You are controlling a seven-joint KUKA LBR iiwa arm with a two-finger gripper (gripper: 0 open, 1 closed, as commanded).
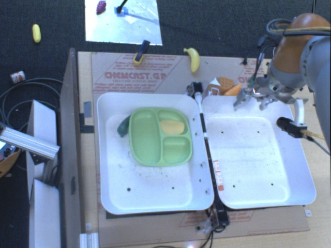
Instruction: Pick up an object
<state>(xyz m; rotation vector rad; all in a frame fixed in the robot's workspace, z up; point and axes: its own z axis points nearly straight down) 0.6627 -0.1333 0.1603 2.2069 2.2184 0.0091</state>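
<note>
Claw [252, 105] sat over the far rim of the right bin [248, 159]. Fingers were apart w/ nothing between them. Grey arm w/ orange band came in from view-right, just behind the claw.

No obj was picked yet. Nearest candidate was an orange piece [232, 89], just view-left of the claw and a bit farther back, outside the bin on the cardboard [155, 68]. It was touching or right next to a small white/orange pack [216, 87]; couldn't tell which.

Well to the view-left of the claw and nearer the cam, the left bin [150, 190] held a green divided tray [155, 143]. A yellow piece [172, 126] lay in the tray's far-right compartment. A dark green item [123, 126] was tucked at the tray's left edge, on the side away from the claw.

Banana [194, 59] was on the cardboard, view-left of the claw and farther back. Beyond it, further from the claw, was a yellow/blue tool [140, 52]. Far from the claw at top-left, a shiny sheet [139, 25] carried a purple obj [101, 6]. A small yellow obj [36, 32] lay on the dark carpet past that.
</note>
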